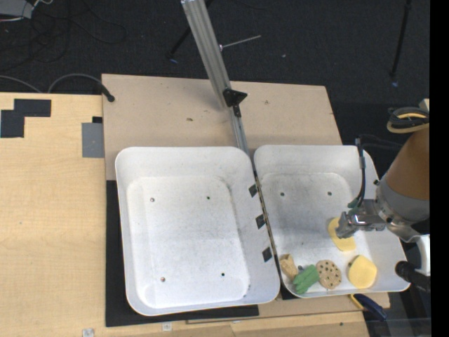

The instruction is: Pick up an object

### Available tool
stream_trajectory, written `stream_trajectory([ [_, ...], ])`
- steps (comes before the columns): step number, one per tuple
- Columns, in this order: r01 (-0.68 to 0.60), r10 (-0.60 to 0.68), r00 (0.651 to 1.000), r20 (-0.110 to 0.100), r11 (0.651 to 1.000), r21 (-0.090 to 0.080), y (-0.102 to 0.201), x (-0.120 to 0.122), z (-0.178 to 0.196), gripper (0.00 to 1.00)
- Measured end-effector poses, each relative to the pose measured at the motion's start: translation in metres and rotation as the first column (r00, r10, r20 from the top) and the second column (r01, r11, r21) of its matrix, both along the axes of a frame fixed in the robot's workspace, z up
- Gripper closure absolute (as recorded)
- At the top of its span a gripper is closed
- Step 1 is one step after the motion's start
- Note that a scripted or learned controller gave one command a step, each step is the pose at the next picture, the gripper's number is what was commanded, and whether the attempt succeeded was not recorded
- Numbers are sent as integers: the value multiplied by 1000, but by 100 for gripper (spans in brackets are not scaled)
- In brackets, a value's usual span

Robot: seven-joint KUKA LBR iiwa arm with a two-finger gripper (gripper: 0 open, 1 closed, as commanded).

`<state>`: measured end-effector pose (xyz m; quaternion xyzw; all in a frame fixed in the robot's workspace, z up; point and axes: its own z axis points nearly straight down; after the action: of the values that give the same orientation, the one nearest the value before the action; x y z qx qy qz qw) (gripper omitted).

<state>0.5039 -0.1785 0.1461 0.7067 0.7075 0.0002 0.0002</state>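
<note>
I am looking at the end effector (349, 225) hanging low in the right bin (309, 167), right over a pale yellow piece (342, 239) that is lying near the bin's right wall; whether the end effector is open, closed or gripping anything I cannot tell, since metal and shadow are hiding the contact. I am treating that yellow piece as the likely target: it is looking rounded, matte and smooth, probably light and somewhat soft like a foam or plastic toy food, so I am judging it will be giving slightly under pressure and may be slipping out sideways unless taken across its narrower middle. Just beyond it, toward the bin's front corner, a second yellow rounded piece (363, 272) is sitting, with a brown cookie-like disc (327, 274) speckled with dark spots beside it, then a green lumpy object (306, 279) and a tan chunk (287, 265) against the divider side. The bins are looking like thin, scuffed white plastic with rounded corners. The left bin (182, 286) is sitting alongside on the table (49, 209), and a slanted aluminium rail (210, 55) is rising behind.
</note>
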Motion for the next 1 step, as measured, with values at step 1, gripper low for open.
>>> stream_trajectory([
  [1,1,-1,1000,1,1000,-1,-7,-4,45,100],
])
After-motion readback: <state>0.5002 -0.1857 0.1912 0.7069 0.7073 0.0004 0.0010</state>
